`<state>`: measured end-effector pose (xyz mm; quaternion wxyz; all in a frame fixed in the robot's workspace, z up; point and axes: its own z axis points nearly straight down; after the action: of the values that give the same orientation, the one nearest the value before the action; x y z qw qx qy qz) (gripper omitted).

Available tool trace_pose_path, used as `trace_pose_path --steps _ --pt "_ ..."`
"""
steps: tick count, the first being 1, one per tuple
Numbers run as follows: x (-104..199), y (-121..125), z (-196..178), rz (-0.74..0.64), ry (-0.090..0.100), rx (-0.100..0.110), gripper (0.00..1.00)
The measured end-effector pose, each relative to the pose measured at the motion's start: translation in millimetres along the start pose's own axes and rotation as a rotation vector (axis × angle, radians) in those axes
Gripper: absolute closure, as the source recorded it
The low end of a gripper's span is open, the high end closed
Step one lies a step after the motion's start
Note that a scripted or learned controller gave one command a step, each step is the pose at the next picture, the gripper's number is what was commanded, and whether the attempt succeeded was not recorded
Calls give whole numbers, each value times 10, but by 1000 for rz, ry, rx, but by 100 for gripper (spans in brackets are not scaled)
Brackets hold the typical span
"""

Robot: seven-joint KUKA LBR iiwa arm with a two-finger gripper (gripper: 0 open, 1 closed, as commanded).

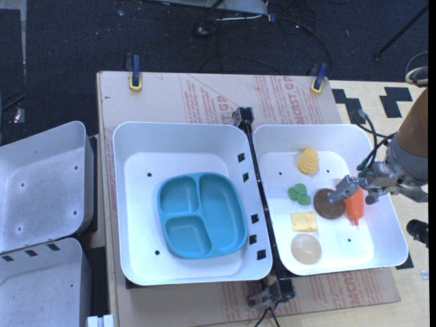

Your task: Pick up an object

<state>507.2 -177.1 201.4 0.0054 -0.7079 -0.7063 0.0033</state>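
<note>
The right bin [381,251] holds several toy foods: a yellow corn piece [308,161], a green leafy piece [298,194], a brown round disc [329,206], an orange carrot [354,210], a yellow cheese square [304,221] and a beige round piece [306,248]. My gripper [354,193] reaches in from the right and hangs low over the carrot. It is open, with one finger [339,194] over the brown disc's edge and the other on the carrot's right side. The carrot's upper end lies between the fingers and its lower end rests on the bin floor.
The left bin [136,148] holds a blue three-compartment plate [201,214]. A black divider [255,196] runs between the bins. Grey trays [41,176] sit off the bench at the left. The arm's body [415,142] stands over the right bin's far right rim.
</note>
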Motion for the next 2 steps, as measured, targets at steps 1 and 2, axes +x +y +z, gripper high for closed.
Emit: trace_pose_path --steps 1,2 --pt "4 29 -58 -3 -3 -11 0" --pt "-77 54 418 -1 -2 -8 0"
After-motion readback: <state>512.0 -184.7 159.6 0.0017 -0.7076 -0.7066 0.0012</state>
